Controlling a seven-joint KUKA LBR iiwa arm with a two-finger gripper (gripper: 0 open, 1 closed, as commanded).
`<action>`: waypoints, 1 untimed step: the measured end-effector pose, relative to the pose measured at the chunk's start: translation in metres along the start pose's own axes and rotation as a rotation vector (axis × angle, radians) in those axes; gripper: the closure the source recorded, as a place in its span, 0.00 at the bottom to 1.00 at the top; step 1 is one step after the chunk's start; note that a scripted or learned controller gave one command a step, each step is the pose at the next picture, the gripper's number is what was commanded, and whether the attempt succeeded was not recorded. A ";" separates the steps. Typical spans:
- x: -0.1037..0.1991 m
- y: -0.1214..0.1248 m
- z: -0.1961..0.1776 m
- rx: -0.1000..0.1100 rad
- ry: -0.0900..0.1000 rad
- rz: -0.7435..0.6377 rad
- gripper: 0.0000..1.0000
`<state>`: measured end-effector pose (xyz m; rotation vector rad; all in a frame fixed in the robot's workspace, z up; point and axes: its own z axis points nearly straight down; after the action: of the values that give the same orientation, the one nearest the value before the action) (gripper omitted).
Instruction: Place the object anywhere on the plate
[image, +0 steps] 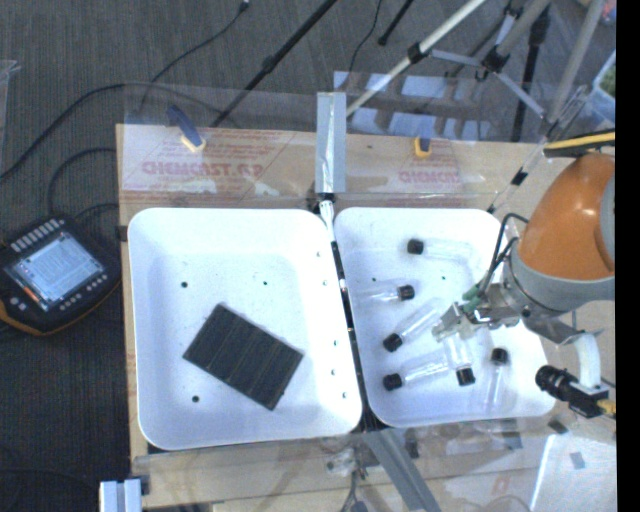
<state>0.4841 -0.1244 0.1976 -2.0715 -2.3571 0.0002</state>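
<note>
Bench (230, 160) with two white bins | end effector (462, 318) low in right bin (440, 225), grip state can't tell | capped vials (410, 328) all around it | dark plate (243, 356) far off in left bin (160, 240)

On the dark carpet off the bench's left edge you see a black handheld control pendant with a grey screen (52, 273), its black cable (95, 110) curving away toward the far side. At the bench's far edge you find a clear acrylic sheet with faint red lettering (230, 160), carrying two small clamps (186, 129) (423, 147), with an upright grey metal post (330, 140) between them.
</note>
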 end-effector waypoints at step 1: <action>0.070 0.037 0.012 0.004 -0.001 0.244 1.00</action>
<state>0.5117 -0.0505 0.1857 -2.3420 -2.0860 0.0063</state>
